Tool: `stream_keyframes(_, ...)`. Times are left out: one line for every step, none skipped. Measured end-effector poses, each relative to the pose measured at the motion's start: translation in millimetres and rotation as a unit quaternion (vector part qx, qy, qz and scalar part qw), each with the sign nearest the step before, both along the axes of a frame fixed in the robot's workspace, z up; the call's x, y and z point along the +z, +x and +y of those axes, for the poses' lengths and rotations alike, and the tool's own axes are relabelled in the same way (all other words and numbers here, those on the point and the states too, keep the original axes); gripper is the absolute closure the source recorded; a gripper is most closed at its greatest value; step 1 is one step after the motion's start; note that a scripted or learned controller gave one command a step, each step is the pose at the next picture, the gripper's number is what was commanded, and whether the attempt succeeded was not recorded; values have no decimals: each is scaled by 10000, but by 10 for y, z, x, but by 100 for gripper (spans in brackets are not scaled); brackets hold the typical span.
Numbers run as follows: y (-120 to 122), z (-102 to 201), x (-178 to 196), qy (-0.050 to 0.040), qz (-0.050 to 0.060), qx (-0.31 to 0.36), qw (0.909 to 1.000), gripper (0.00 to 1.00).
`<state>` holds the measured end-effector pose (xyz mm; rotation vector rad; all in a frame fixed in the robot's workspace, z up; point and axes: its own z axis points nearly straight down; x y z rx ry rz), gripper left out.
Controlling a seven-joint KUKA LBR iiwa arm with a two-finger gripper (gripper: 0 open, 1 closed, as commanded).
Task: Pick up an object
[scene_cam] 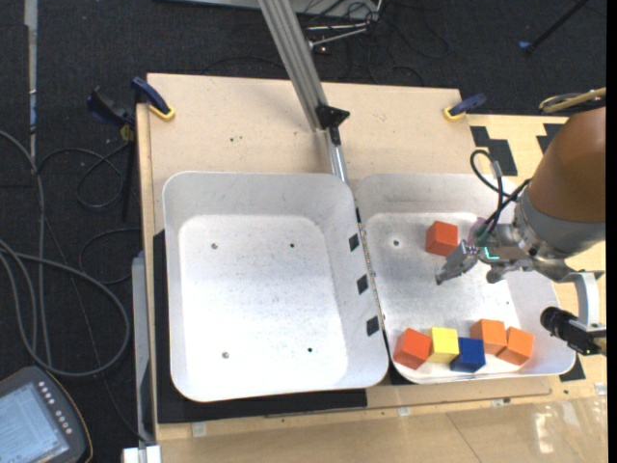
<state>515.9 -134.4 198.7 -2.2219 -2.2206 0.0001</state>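
Several small blocks lie in the right bin (405, 222). One orange block (442, 237) sits alone near the bin's middle. Along the front wall there is a row: an orange block (415, 346), a yellow block (444, 341), a blue block (469, 354) and two more orange blocks (491, 335) (518, 344). My gripper (471, 272) hangs over the right bin just right of and below the lone orange block. Its fingers are spread open with nothing between them. The left fingertip (448, 274) is close to that block but apart from it.
The left bin (193, 258) lies beside the right one, with a raised divider between them. A metal pole (294, 51) slants in from the top to the bins' junction. Clamps hold the board's back corners. Cables cross the floor at left.
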Motion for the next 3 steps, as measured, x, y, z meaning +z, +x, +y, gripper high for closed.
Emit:
stream_keyframes(23, 46, -442, 3, 20, 1, 10000, 0)
stream_keyframes(13, 52, -979, 5, 25, -3, 10000, 0)
stream_keyframes(30, 46, -845, -1, -8, -3, 10000, 100)
